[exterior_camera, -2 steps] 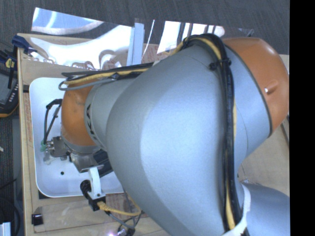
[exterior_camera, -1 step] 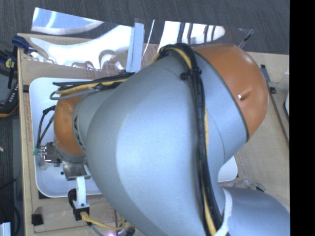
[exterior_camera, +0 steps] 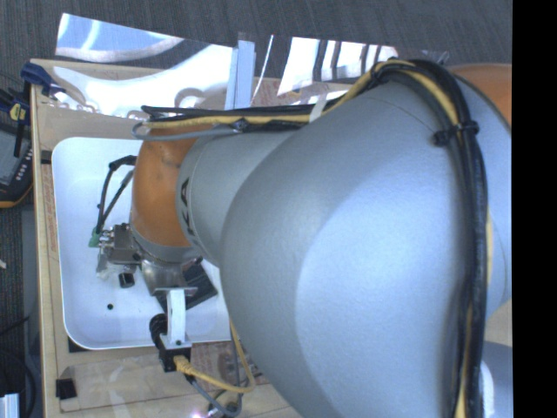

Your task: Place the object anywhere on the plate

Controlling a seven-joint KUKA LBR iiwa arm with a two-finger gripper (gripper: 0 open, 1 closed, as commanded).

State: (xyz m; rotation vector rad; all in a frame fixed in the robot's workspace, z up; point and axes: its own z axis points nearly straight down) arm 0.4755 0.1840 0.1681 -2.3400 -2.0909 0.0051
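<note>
Camera view looked down at a slant on the worktop (exterior_camera: 104, 381), and most of the picture was taken up by the grey arm (exterior_camera: 348, 251), which reached in from the right and swelled across the middle and the near right. Black and yellow cables (exterior_camera: 461, 146) ran along its upper edge and down its right side. The orange band (exterior_camera: 157, 198) above the wrist sat left of centre, over the left white bin (exterior_camera: 70, 233). Below the band the wrist hardware and the claw (exterior_camera: 130, 264) hung over the bin's middle, with a small green part and black wires on its left flank. Whether the claw was wide, narrow or holding anything could not be told, since the arm's own body hid the tips. A white bracket (exterior_camera: 177, 316) with black ends pointed toward the bin's near rim. A small dark speck (exterior_camera: 110, 306) lay on the bin floor, near and left of the claw. The plate and the object could not be made out; the arm covered the ground where they might lie. At the far left edge a yellow and black device (exterior_camera: 16, 159) rested beside the worktop.
</note>
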